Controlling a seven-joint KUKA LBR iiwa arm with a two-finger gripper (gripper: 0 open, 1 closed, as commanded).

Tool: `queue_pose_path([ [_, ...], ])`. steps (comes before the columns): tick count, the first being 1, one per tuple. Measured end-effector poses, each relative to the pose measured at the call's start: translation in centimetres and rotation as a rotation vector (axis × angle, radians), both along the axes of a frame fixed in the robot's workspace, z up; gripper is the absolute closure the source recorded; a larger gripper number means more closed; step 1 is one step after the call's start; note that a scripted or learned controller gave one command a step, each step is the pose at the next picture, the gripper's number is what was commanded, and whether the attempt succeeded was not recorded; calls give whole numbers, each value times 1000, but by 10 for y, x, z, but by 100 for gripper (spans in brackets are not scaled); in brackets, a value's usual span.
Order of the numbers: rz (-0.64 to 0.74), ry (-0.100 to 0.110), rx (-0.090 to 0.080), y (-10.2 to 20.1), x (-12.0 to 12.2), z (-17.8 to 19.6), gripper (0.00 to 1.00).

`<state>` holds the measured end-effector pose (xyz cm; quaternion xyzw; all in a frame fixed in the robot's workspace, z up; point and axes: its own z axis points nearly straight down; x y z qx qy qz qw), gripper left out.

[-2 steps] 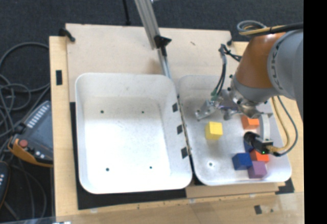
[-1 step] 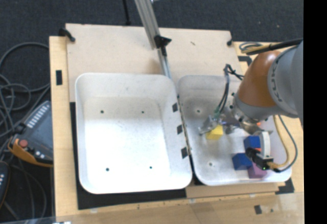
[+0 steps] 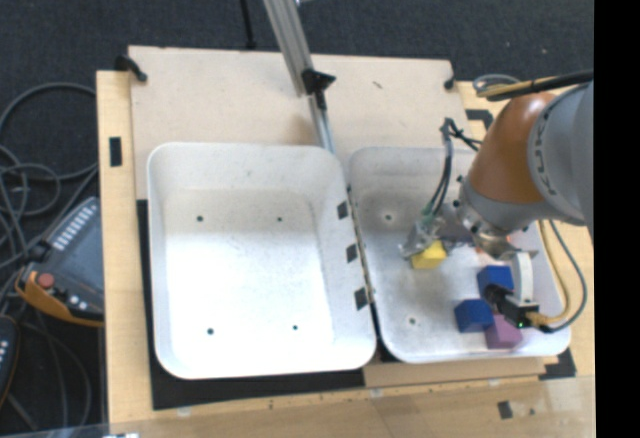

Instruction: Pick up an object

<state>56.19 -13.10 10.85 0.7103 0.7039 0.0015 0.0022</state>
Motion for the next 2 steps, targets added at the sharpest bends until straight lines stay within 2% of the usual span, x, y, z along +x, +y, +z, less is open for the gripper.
queue_pose_path([
  [1,20,-4,3,104,41,93,100],
  [2,19,2,4,184,103,88,100],
])
